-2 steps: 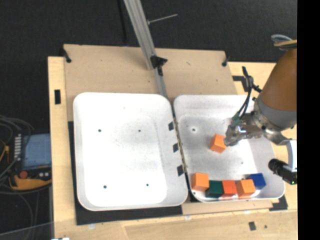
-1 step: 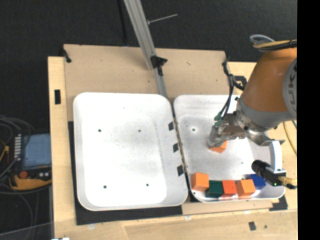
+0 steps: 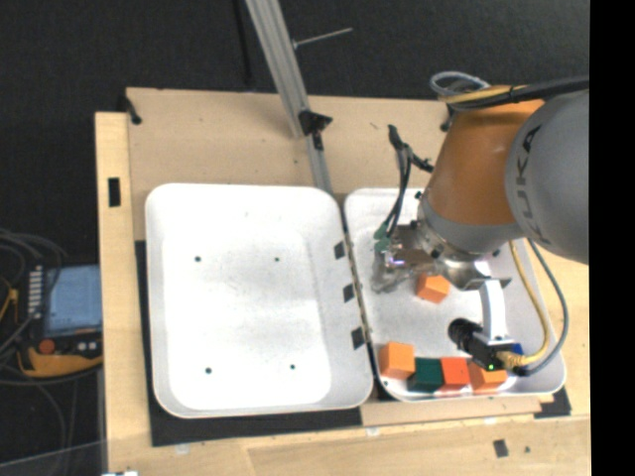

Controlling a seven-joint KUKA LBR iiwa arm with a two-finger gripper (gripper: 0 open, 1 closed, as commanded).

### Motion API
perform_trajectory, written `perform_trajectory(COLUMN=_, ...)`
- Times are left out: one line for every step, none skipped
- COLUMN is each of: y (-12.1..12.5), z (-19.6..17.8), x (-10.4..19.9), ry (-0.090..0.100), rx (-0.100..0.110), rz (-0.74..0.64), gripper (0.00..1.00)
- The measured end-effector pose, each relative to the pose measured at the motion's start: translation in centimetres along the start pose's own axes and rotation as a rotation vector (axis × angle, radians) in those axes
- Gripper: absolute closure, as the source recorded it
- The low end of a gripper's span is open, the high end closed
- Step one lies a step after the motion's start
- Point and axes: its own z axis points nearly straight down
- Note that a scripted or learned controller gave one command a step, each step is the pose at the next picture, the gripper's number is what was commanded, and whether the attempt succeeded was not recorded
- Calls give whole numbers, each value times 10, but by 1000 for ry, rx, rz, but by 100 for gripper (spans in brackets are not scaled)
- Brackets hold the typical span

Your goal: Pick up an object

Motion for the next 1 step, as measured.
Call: perform_trajectory(y=-3, z=-3, x=51, ry=0, rx=-3, rz=-1, gripper=100)
